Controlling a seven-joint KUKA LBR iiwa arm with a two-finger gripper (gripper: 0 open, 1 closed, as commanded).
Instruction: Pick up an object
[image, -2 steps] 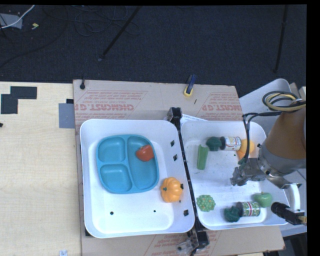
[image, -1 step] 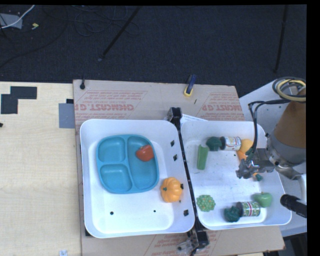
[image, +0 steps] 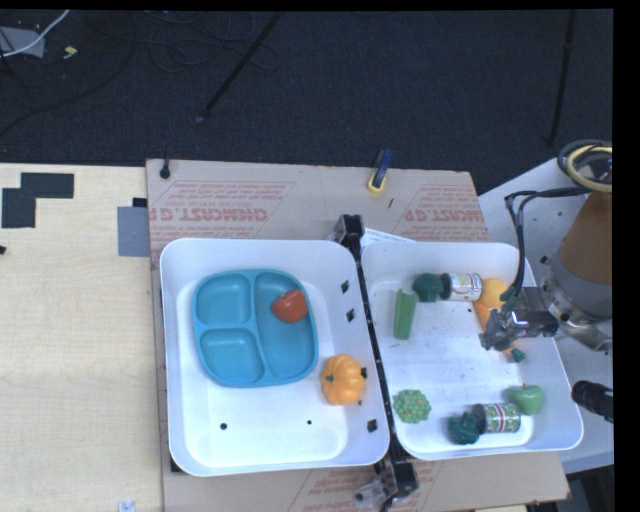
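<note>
Front edge: two small bottles with dark teal caps sit in the right bin (image: 440, 445); one bottle (image: 487, 420) lies on its side by the near wall, loose and tipped as if dropped in.
Beside that bottle: a green ball (image: 529, 400) on its far-right side, a bumpy green lump (image: 411, 406) to its left, each with room around it.
Far side of the right bin: a second bottle (image: 450, 287) lying flat, a green stick (image: 404, 314) just left of it, an orange-yellow piece (image: 490, 297) to its right.
Gripper (image: 500, 335): low at the bin's right side, just in front of the orange-yellow piece; whether the claw is open or closed, I cannot tell, and nothing shows between its tips.
Likely target: the orange-yellow piece, being nearest; that's my guess.
Left bin (image: 180, 300): blue divided tray (image: 240, 355) with a red piece (image: 290, 306) in a far compartment, orange pepper (image: 343, 380) just right of the tray, all well away from the arm.
</note>
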